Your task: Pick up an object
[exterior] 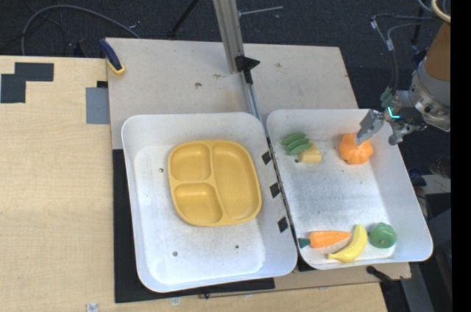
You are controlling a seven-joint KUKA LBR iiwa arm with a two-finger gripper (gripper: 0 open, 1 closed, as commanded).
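The right bin point(335, 189) holds several toy foods. An orange fruit point(355, 151) lies near its far right side. A green and pale yellow piece point(302, 146) sits at the far left of that bin. Along the near edge lie a carrot point(327, 238), a banana point(351, 245) and a green round fruit point(382, 235). My gripper point(383, 126) hangs at the bin's far right rim, just above and to the right of the orange fruit. One grey finger point(367, 128) reaches down toward the orange fruit's top; nothing shows between the fingers.
The left bin point(147, 229) holds a yellow divided plate point(214, 182). A metal post point(227, 16) rises behind the bins. Black clips point(274, 189) sit on the seam between the bins. Cables trail over the dark floor behind.
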